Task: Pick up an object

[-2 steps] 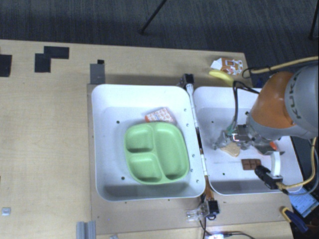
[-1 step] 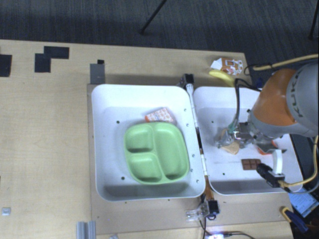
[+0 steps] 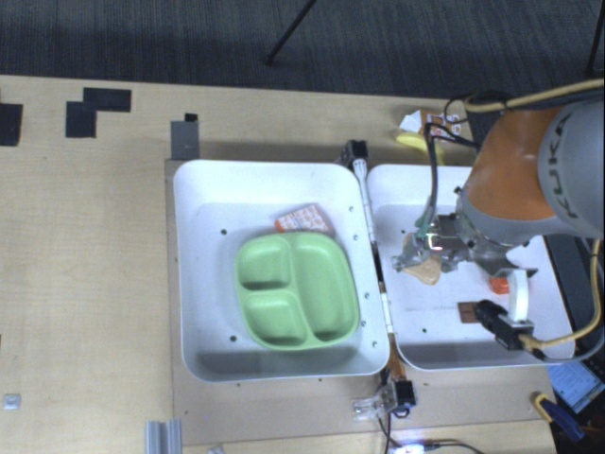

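- Near edge of bench: small clear-and-black clip fitting (image 3: 386,403) with trailing wires, sitting just below the gap between the bins; looks like rig hardware, not a pick target.
- Left shallow white plastic bin (image 3: 194,282): holds a pale green three-compartment plastic tray (image 3: 297,289), lying flat and slightly rotated, taking most of the floor.
- Small flat packet with red-and-white print (image 3: 303,219) tucked at the tray's far edge, touching or just under its rim; can't tell which.
- Right shallow white plastic bin (image 3: 406,183): grey arm with orange band (image 3: 515,173) reaching in from the right, wrist low over the floor.
- Two-finger gripper (image 3: 423,251) down at the bin's left part, on a small tan rounded object (image 3: 428,272), the likely task thing.
- Finger state: can't tell; metal clutter hides the tips, so no claim of a hold.
- Also in right bin: small brown flat block (image 3: 468,311), small orange-red piece (image 3: 499,283), both just beside the wrist.
- Judgement: mid-grasp attempt, lift pending.
- Beyond the bins: yellow-and-white scrap (image 3: 413,130) on the bench.
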